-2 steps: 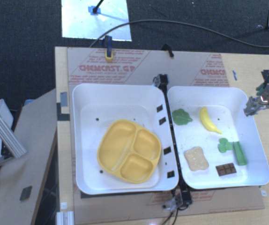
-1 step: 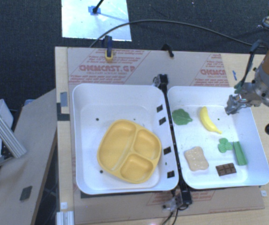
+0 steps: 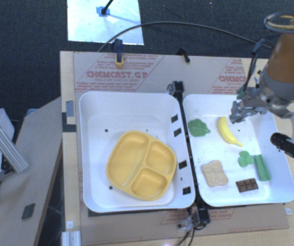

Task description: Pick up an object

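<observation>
Hanging over the back of the right bin [image 3: 277, 152], the tool [image 3: 237, 113] sits just beside the banana's [image 3: 228, 131] upper end; whether it is wide or narrow I cannot tell. Nothing seems gripped. Further out from the tool lie a green leaf [image 3: 198, 127], a cracker [image 3: 214, 173], a chocolate piece [image 3: 247, 185] and a green stalk [image 3: 255, 163]. A descent from here could catch only the banana's curved tip, so it might roll or slip away.
</observation>
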`<state>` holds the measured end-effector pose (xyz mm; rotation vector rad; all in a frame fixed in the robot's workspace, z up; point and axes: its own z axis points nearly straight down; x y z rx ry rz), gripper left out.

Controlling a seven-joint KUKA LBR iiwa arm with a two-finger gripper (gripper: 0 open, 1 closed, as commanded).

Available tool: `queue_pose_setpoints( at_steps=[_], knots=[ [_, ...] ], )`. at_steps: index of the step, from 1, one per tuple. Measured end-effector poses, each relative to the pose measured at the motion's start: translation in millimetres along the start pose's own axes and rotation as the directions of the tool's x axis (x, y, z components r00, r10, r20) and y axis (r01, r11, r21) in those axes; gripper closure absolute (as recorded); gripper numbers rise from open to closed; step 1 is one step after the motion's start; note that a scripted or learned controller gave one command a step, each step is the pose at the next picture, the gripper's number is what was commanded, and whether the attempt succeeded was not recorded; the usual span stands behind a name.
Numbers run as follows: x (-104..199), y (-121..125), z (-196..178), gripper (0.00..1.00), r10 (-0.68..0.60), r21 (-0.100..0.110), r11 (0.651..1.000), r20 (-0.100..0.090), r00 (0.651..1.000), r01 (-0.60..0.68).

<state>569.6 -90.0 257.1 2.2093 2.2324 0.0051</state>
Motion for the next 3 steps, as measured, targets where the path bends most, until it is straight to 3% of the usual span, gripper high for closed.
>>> queue_pose_setpoints(
  at_steps=[2,3],
  knots=[
    [119.5,0.8,0.4,1.00,0.000,0.001,1.000,0.000,1.000,0.000],
    [168.2,-8.7,18.6,1.00,0.001,0.003,1.000,-0.001,1.000,-0.001]
  ],
)
